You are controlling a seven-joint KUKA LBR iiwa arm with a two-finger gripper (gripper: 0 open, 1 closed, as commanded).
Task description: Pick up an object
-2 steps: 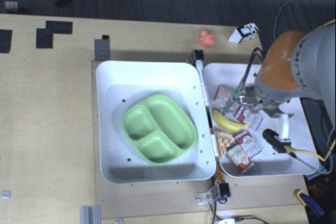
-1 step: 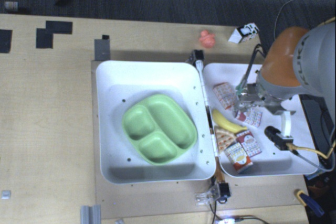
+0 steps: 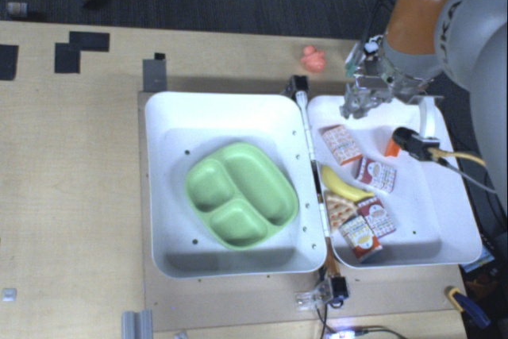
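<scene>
Seen from above at a slant: two shallow white bins side by side on a pale wooden surface; left bin holding a green divided tray, three compartments, lying near the middle; right bin holding the loose things to pick.

Taking the banana as landmark: yellow, curved, lying near the right bin's left wall; just above it a small red-and-white carton, flat and tilted; to its right another red-and-white packet, touching or almost touching the banana's end; just below it a waffle-patterned piece; further below, two more red-and-white packets and, overlapping near the bin's front wall; up and to the right of the banana an orange thing, partly hidden by a black part with a yellow cable.

Grey arm with an orange band reaching in from the right; gripper hanging over the right bin's far left corner, well above the banana and beyond the upper carton; jaws pointing down, nothing visible between them; open or closed, cannot tell.

Beyond the bins, far above the banana, a small pink thing on the surface; black patches toward the far left.
</scene>
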